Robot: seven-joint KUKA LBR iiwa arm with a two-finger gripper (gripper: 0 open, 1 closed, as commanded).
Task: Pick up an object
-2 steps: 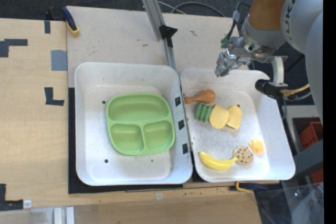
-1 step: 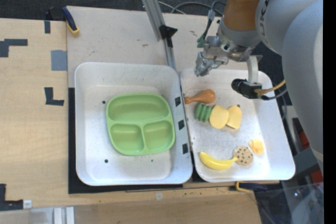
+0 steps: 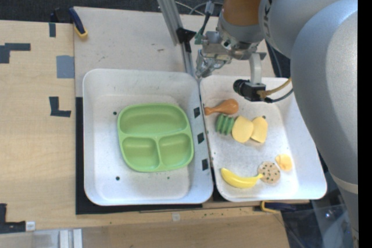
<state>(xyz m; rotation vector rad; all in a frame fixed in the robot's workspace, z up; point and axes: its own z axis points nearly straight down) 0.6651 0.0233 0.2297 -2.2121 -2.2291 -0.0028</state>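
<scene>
Pale wood counter (image 3: 35, 142), 2 shallow white bins. L bin (image 3: 93, 125): glossy green divided plate (image 3: 155, 136). R bin (image 3: 302, 165): curved banana (image 3: 238, 179), speckled cookie (image 3: 268, 172), drumstick (image 3: 222, 107). Gripper (image 3: 203, 71) over bin seam; jaws' state can't tell.

right bin (image 3: 302, 183): toys crowd middle, far edge bare | left bin (image 3: 96, 125): green tray (image 3: 155, 136) fills centre

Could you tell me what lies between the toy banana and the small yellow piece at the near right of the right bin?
In the camera view, a round speckled cookie lies between the toy banana and the small yellow piece, touching the banana's right tip.
</scene>
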